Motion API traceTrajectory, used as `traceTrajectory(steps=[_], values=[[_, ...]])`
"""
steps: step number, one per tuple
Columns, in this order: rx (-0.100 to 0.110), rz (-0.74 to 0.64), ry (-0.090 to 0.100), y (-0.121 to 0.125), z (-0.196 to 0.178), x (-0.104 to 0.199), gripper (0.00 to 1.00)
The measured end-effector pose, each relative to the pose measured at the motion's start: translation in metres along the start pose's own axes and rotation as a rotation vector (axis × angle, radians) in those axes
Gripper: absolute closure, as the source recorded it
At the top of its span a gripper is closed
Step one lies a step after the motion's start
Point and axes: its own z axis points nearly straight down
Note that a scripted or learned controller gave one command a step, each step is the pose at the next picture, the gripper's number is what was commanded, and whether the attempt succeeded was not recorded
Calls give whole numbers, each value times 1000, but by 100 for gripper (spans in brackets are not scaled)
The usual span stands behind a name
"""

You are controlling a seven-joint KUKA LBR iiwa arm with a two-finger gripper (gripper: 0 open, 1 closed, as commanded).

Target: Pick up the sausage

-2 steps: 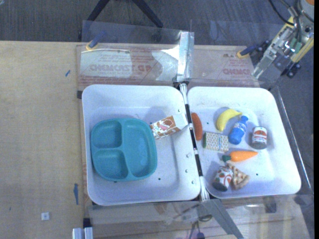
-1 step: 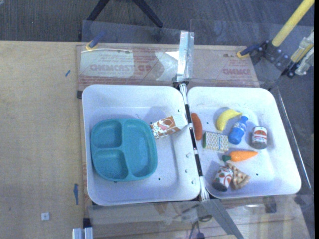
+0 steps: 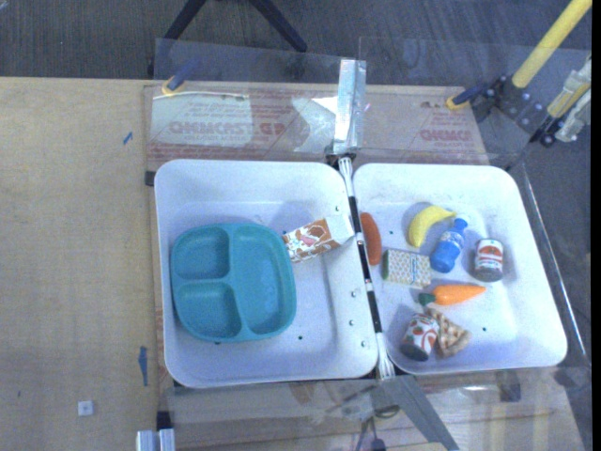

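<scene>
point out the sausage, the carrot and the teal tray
sausage (image 3: pixel 372 238), camera view, middle of its body
carrot (image 3: pixel 458 294), camera view, orange body
teal tray (image 3: pixel 282 294), camera view, right rim

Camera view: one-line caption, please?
Sausage lies by the right bin's left wall; teal tray in left bin.

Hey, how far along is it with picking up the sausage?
Nothing looks done yet. The sausage lies in the right bin, against its left wall, beside the small carton in the left bin. Nothing is in hand: no fingers are around it. Still left: the whole job of reaching in, closing on the sausage and lifting it clear.
</scene>
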Motion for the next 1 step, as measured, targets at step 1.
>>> traceTrajectory(steps=[1], values=[[-3, 1, -12, 0, -13, -1, 100]])
